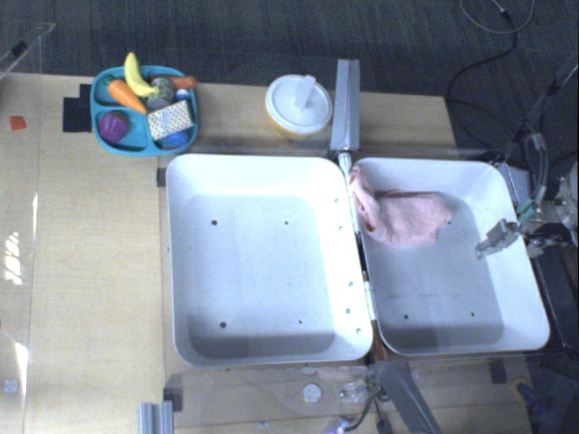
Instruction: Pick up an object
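- A crumpled pale pink cloth lies in the right shallow white plastic bin, in its upper left part, with one edge pushed up against the wall it shares with the other bin.
- The metal two-finger gripper sits at the right rim of that bin, well apart from the cloth and with nothing between it and the bin floor that can be made out.
- Whether the gripper is released or clenched cannot be told at this size and angle.
- The left shallow white plastic bin stands just beside the right one on the pale wooden bench.
- A blue divided tray of toy food, including a yellow banana and an orange carrot, rests on the bench beyond the left bin's far left corner.
- A round white lidded tub with a yellow base stands near the far edge of the bench, beyond the left bin's far right corner.
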